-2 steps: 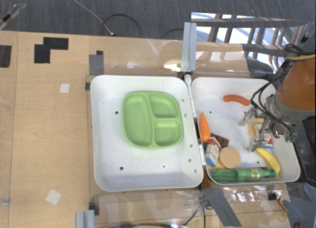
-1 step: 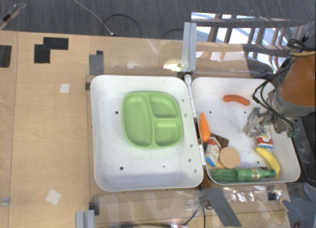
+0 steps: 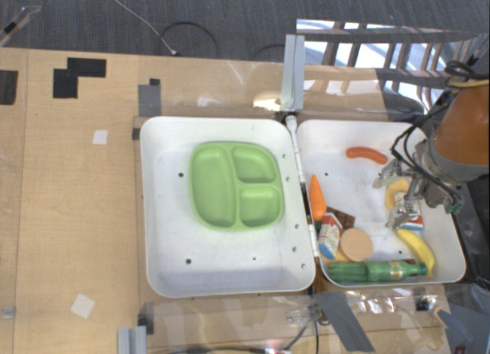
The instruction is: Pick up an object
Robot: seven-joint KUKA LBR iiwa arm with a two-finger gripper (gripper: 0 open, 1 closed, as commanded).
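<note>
– Gripper [image 3: 401,201] first: where does it sit?
– Over the right bin [image 3: 360,132], close to that bin's right wall, about midway between its far and near walls. Whether it is open or closed, I cannot tell; wires and metal parts clutter it.
– And the thing to pick?
– A small yellow piece [image 3: 395,191] lies right under the gripper, partly covered by it. It looks smooth and rounded; I cannot say more.
– What else is close by in that bin?
– A red, white and blue item [image 3: 411,224] just nearer the bin's near wall, then a banana [image 3: 418,250] curving into the bin's near right corner.
– How crowded are the edges?
– The near wall is lined by a green bottle [image 3: 375,270] lying on its side. Along the left wall lie a carrot [image 3: 316,196], a small labelled bottle [image 3: 329,236] and a round tan disc [image 3: 356,244].
– Any open room?
– Yes, the bin's middle floor is bare white, up to an orange sausage [image 3: 366,154] towards the far wall.
– Beyond the right bin?
– Against its left wall, the left bin [image 3: 164,268] carries a green divided plate [image 3: 235,185].
</note>
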